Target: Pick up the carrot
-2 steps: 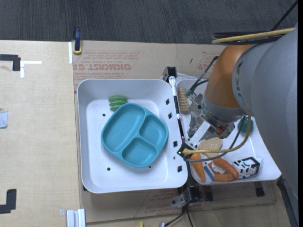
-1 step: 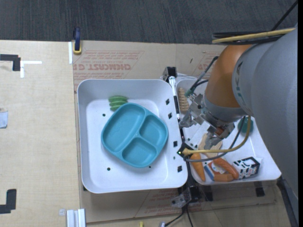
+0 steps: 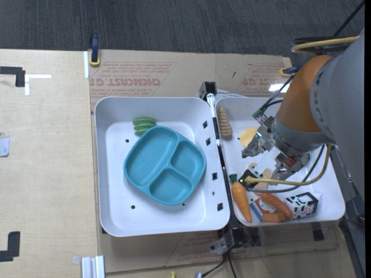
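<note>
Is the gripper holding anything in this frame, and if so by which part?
It cannot be told. The gripper hangs over the right bin, its tips hidden by the wrist. The carrot lies on the bin floor below it, apart, not lifted.

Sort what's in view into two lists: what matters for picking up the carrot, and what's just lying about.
For the job:
- carrot, near the front left corner of the right bin
- tool, above the right bin

Lying about:
- blue divided plate in the left bin
- green item behind the plate
- ridged tan piece
- black-and-white carton
</note>
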